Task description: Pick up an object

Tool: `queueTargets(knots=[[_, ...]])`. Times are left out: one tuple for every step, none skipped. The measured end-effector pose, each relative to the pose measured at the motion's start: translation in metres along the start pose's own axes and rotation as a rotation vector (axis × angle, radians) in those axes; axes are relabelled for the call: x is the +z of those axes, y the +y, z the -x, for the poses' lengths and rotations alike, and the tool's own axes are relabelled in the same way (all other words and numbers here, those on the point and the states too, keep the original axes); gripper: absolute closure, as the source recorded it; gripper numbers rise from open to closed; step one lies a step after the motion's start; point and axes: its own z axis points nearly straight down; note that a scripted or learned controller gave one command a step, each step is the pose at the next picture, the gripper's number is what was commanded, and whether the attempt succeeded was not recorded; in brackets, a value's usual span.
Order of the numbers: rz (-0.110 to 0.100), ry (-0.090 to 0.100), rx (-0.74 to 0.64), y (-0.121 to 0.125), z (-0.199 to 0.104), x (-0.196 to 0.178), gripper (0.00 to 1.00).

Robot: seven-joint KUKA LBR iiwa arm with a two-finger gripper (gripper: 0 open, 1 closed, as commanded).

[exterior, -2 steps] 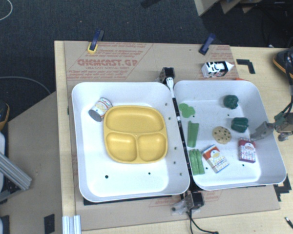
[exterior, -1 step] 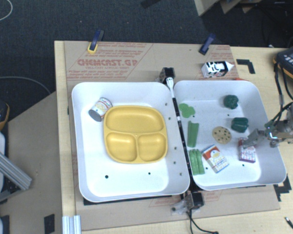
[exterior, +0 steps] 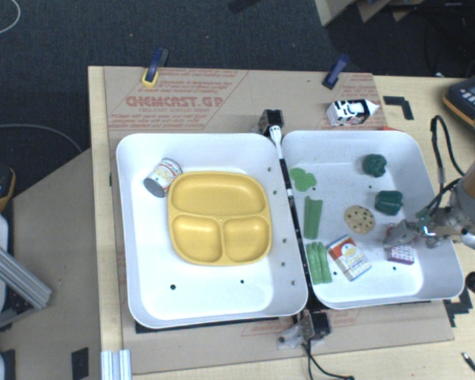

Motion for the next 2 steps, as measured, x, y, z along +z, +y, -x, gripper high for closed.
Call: queueTargets(knots=[[0.0, 0.002, -0.001, 0.0, -0.001, 0.044, 0.0], [0.005, -0.002, 0.0, 0.0, 0.0, 0.032, 1.0]])
